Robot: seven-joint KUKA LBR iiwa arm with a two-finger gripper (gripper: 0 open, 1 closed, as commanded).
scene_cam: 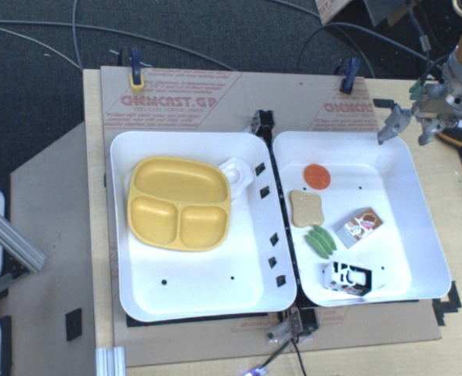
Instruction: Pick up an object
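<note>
Both bins (pixel 137 288) are white. The left one holds a yellow tray (pixel 180 203). In the right one lie an orange-red disc (pixel 317 176), a tan slice (pixel 306 207), a green piece (pixel 321 240), a red-and-white packet (pixel 360 226) and a black-and-white item (pixel 348 277).

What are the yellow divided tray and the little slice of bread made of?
The yellow tray looks like moulded plastic: even colour, rounded compartments, a soft sheen. The bread slice is probably a toy, plastic or foam; its flat tan surface and neat edges suggest that, but the view leaves it open.
</note>
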